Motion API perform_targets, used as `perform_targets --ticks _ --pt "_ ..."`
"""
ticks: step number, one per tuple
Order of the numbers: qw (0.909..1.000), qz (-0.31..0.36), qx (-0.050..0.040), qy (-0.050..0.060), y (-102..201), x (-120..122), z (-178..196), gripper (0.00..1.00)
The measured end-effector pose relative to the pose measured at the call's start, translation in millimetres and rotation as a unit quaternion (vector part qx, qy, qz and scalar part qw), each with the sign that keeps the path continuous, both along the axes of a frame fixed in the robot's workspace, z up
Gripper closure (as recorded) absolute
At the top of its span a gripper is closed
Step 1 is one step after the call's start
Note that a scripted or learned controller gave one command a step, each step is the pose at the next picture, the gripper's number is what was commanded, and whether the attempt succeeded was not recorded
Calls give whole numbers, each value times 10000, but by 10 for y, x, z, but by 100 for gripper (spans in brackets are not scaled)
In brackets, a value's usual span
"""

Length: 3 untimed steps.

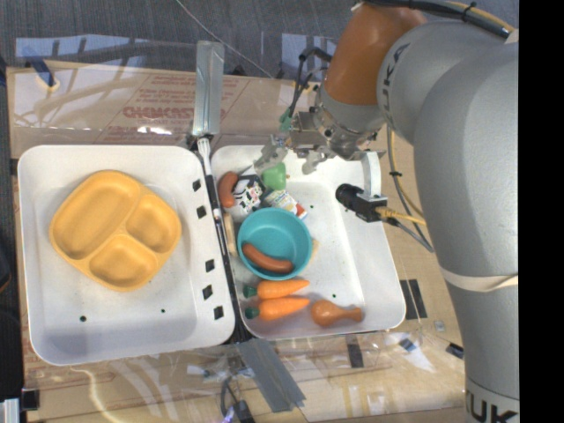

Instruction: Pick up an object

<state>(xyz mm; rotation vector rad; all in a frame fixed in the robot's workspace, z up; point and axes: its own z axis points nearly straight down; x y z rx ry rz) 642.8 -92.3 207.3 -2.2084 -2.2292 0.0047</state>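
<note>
Camera view, from my remote station: gripper [280, 159] at the far end of the right bin [374, 263], fingers spread, a green object [274, 178] between their tips. Near it I see a teal bowl [295, 227] holding a sausage [266, 258]; a yellow divided plate [115, 228] occupies the left bin [53, 324].

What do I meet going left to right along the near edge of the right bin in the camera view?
Two carrots, stacked one behind the other, then the chicken drumstick. The teal bowl holding a sausage sits just behind them.
</note>
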Motion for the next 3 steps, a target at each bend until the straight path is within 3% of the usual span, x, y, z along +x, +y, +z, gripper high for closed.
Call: perform_targets --ticks 1,2,3 --pt "9999 -108 -12 -23 -33 148 -1021 0" --pt "10000 -85 -2 25 -19 132 -938 100" --pt "9998 199 4 -53 487 158 -9 100"
